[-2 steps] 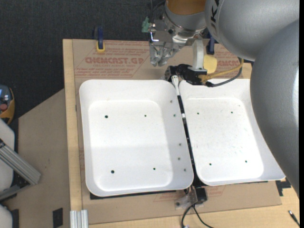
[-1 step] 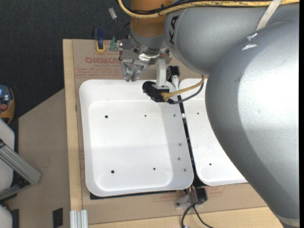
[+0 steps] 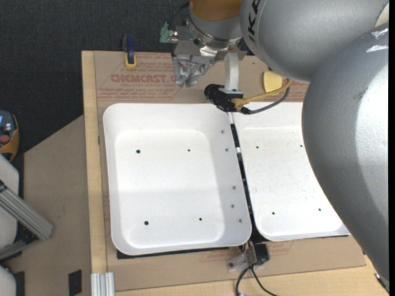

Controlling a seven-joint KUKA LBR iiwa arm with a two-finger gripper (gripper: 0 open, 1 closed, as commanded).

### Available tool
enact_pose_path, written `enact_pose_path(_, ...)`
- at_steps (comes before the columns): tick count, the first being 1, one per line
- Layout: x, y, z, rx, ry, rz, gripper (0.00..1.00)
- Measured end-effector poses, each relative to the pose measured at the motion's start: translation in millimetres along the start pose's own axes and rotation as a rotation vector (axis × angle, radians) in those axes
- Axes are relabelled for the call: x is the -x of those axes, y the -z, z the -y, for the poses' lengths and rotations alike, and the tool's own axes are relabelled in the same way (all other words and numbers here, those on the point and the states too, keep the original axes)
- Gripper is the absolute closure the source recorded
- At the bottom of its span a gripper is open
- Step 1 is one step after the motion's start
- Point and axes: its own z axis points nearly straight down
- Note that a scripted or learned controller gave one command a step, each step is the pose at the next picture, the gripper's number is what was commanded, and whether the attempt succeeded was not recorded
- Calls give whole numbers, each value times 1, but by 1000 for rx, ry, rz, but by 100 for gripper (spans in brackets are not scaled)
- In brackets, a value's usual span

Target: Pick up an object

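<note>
Left bin and right bin: smooth white plastic with a soft, matt sheen, dotted with small dark holes. Bench board: matt brown cardboard-like sheet printed with red lettering. Arm: smooth grey casing with a semi-gloss finish; orange band glossy. Gripper: bare, dull grey metal. Cable between the bins: black, rubbery, matt.

Bulky grey arm, orange wrist band, small metal fingers
</note>
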Motion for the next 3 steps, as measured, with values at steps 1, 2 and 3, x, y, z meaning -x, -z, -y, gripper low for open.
enact_pose_path(1,-53,-65,1,-10,3,1,100)
enact_pose_path(2,-26,-8,0,1,-1,0,100)
enact_pose_path(3,73,36,-1,2,-8,3,100)
